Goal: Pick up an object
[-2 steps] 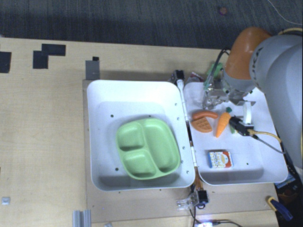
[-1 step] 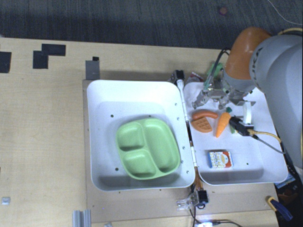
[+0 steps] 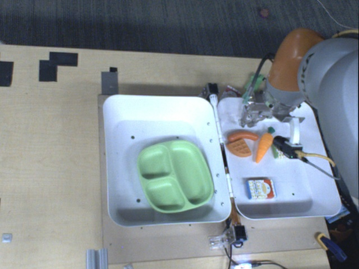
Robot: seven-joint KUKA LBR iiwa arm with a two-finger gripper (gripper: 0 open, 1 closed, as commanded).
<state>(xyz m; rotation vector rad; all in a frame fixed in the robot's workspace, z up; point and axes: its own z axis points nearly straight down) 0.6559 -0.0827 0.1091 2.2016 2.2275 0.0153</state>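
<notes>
Right now the grey arm's gripper is hanging over the far end of the right white bin; whether its jaws are wide or narrow I cannot tell. Nothing is showing between them. Just beneath lie an orange plastic carrot and a flat orange slice-shaped toy, touching or nearly so. A small printed carton is sitting nearer. Closing there, the jaws are risking catching both toys or nudging the carrot aside. A green divided plate is resting in the left white bin.

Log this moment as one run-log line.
arm: over right bin | gripper: above carrot, nothing seen held | right bin: carrot, orange slice, small box | left bin: green plate
</notes>
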